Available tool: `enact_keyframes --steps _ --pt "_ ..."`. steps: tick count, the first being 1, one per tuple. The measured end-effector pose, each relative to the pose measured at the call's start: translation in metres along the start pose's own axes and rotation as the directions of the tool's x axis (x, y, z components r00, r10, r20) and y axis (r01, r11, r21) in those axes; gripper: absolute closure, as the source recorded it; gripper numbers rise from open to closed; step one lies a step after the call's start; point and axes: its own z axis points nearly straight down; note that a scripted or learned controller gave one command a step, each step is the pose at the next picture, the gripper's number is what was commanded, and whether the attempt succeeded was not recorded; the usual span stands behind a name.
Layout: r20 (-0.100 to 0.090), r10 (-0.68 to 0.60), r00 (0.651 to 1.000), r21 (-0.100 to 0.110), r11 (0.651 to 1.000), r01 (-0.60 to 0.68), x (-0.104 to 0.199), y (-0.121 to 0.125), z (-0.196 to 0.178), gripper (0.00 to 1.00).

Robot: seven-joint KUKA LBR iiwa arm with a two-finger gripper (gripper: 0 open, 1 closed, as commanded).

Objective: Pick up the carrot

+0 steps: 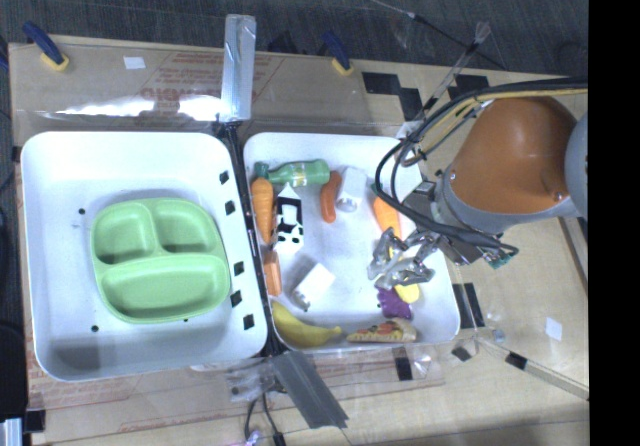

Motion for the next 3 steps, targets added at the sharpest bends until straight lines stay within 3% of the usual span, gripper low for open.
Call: enact_keyframes --steps 2,3 --pt "0.005 -0.012 1.000 0.005 1.000 0.012 -0.006 0.000 -0.022 1.00" --pt "0.004 -0.003 1.000 0.006 1.000 0.003 -0.012 0.009 -0.060 1.00"
